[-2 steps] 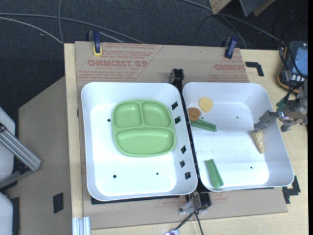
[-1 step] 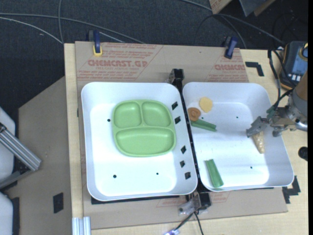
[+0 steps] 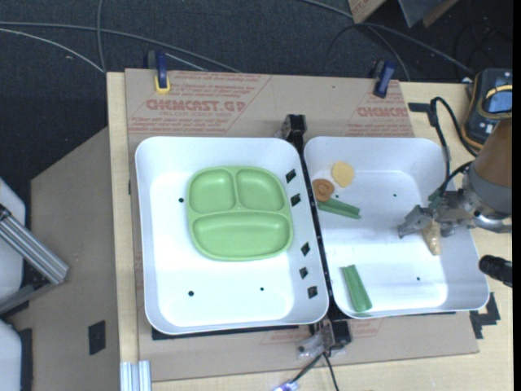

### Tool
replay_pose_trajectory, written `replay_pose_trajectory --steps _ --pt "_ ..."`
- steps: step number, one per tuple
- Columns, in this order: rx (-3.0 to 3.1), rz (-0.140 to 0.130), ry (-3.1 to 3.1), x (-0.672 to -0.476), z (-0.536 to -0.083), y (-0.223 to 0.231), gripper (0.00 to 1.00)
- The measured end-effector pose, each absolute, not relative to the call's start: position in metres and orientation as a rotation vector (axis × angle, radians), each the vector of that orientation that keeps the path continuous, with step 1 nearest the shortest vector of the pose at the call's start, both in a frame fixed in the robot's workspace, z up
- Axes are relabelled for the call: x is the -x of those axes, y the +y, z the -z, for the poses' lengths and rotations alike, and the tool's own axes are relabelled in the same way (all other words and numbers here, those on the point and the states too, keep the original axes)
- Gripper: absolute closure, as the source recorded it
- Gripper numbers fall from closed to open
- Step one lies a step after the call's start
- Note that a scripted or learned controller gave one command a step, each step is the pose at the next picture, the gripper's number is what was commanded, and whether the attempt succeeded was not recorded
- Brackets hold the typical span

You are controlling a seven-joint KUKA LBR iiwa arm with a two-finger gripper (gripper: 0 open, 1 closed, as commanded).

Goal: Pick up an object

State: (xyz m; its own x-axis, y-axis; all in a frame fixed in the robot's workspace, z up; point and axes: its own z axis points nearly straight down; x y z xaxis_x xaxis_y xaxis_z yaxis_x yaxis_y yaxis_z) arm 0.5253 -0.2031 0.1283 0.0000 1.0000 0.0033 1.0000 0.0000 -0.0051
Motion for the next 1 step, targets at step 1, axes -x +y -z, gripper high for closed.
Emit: replay_pose_trajectory --steps 1 --pt "2.222 0.004 -2.224 -0.5276 -0.0871 -0.2031 0.00"
